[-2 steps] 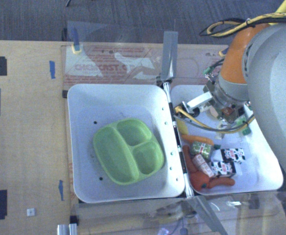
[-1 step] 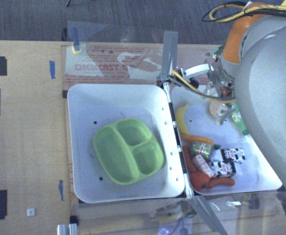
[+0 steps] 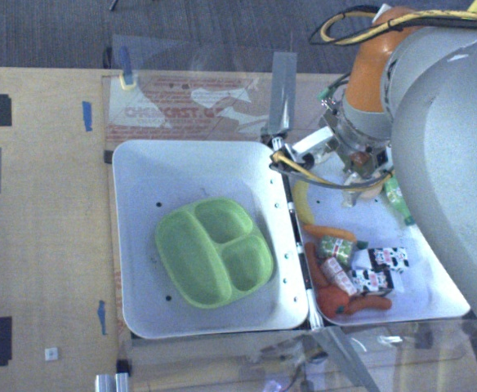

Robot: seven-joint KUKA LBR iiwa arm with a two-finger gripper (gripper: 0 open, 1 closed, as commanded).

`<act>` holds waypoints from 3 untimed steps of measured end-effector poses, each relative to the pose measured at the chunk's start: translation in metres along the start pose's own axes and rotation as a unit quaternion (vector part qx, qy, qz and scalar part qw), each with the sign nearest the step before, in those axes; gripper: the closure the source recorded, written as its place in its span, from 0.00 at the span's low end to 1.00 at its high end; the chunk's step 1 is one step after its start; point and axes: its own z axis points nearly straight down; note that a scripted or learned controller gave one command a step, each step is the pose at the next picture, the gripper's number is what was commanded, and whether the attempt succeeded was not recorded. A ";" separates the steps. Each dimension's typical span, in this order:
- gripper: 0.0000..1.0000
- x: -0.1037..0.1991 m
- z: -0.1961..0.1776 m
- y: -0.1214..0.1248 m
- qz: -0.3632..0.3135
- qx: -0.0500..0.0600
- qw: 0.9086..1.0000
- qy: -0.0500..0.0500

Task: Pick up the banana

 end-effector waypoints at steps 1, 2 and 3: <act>0.00 0.025 0.000 -0.050 0.160 -0.001 0.987 0.002; 0.00 0.039 0.041 -0.073 0.078 -0.015 0.997 0.006; 1.00 0.038 0.037 -0.073 0.075 -0.016 0.997 0.003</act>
